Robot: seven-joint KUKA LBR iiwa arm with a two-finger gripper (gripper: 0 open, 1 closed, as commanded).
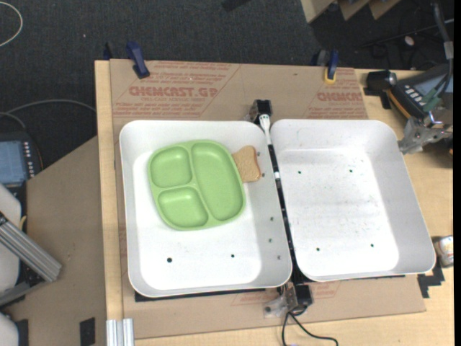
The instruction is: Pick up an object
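Note:
A green divided plate (196, 185) with three compartments lies in the left white bin (144, 265), toward its far half. A tan, flat, toast-like piece (248, 163) rests against the plate's right rim, near the wall between the bins. My gripper (416, 137) hangs at the right edge of the view, just outside the far right corner of the right white bin (403, 244), well away from both objects. Nothing shows in its grasp.
The two bins sit side by side on a cardboard sheet (180, 85) clamped to the bench. A black clip (262, 111) joins the bins at the far end of the shared wall. Cables run near the front edge (299, 323).

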